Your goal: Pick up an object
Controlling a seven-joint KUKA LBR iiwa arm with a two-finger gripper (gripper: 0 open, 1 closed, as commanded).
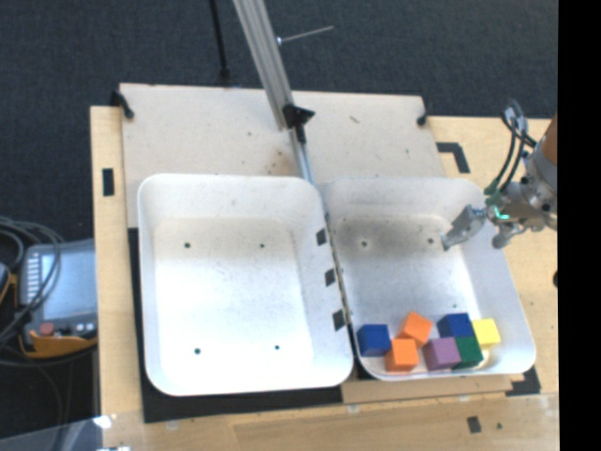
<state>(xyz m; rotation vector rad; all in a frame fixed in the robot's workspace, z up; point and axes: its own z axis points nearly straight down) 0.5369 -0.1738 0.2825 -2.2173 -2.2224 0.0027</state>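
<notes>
Bench (108, 252): pale wood top, black corner marks and small black brackets along its edges. A lighter board (225, 130) lies across the far half.

Floor (94, 26): dark carpet around the bench on the far and left sides.

Left bin (160, 214): shallow, white, speckled grey, with a few dark dots on its bottom.

Right bin (493, 280): same make, touching the left bin along a seam with black clips. Its bottom is smudged darker toward the far end.

Blocks, clustered in the near corner of the right bin: blue cube (374, 338), two orange cubes (417, 327) (403, 353), purple cube (441, 353), second blue cube (456, 325), green cube (470, 350), yellow cube (486, 332). Most touch a neighbour.

Aluminium post (263, 50): slants from the far edge to a black clamp near the seam.

Gripper (479, 225): over the far right part of the right bin, well apart from the blocks; fingers spread, nothing between them.

Control pendant (52, 294): on the floor at left, with cables.
</notes>
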